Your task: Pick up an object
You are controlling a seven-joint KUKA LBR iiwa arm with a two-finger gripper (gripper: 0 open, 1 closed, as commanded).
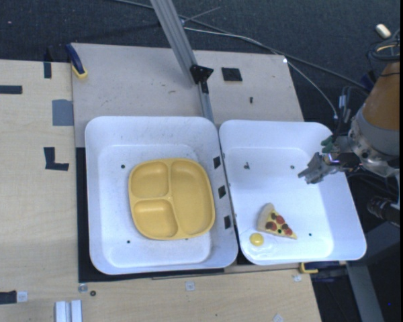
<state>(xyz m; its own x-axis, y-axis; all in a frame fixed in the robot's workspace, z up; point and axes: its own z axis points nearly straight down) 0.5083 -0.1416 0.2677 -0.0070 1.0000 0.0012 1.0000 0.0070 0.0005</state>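
Observation:
A toy pizza slice (276,222) lies near the front of the right bin (269,136). Just left of it sits a small yellow round piece (256,239). My gripper (314,174) hangs over the right side of that bin, behind and to the right of the slice, well apart from it. Its dark fingers point down-left with nothing seen between them. The orange band of the arm (383,106) shows at the right edge.
A yellow divided plate (170,198) lies in the left bin (107,139). A metal pole (178,35) slants down to the gap between the bins. Cables cross the dark floor behind the bench.

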